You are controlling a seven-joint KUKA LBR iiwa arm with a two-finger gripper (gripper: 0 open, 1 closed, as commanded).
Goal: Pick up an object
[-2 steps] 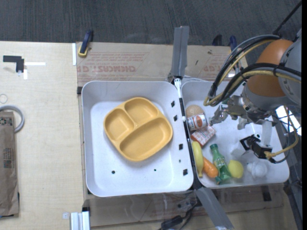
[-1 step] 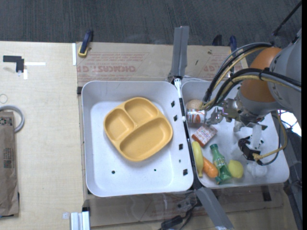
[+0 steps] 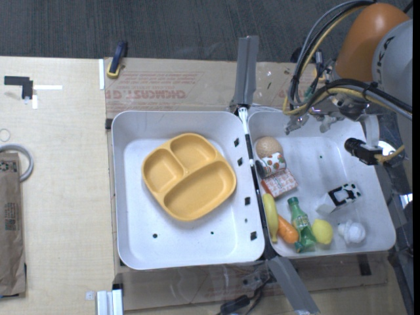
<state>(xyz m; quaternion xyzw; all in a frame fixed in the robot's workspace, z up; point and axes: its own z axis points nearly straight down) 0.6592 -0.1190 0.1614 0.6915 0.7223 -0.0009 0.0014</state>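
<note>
Camera view: the gripper (image 3: 303, 118) hangs over the right bin (image 3: 386, 240); a brown-topped toy (image 3: 268, 147) lies near, lower-left of it. Whether the gripper is spread or pressed together cannot be told.

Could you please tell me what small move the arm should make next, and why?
Probably shift the gripper toward the near side of the right bin, above the black-and-white object. The gripper hangs over the bin's far edge, away from the objects, and that one lies apart from its neighbours.

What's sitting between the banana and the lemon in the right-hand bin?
An orange carrot and a green bottle lie between the banana and the lemon, as the camera view shows.
</note>
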